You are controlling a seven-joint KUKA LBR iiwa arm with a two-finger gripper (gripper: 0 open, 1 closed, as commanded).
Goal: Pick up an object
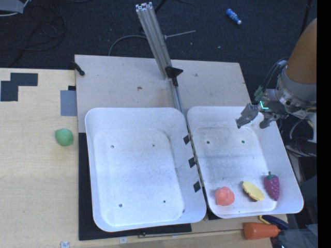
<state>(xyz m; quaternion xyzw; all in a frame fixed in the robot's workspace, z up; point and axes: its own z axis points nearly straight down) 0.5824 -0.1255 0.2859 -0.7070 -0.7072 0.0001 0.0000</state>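
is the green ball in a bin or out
Out. The green ball lies on the wooden bench top, left of the left bin.

A green ball [64, 137] lies on the wooden bench [31, 180], left of the bins. A blue bottle [234, 16] rests on the dark floor [217, 40]. An orange object [261, 230] sits just below the right bin.

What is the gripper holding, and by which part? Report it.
Nothing is held. The gripper hangs open over the right bin's upper part, well away from the orange ball, yellow piece and purple grapes.

Right bin [227, 143] lies mostly open (three toys [251, 191] crowd its near edge).
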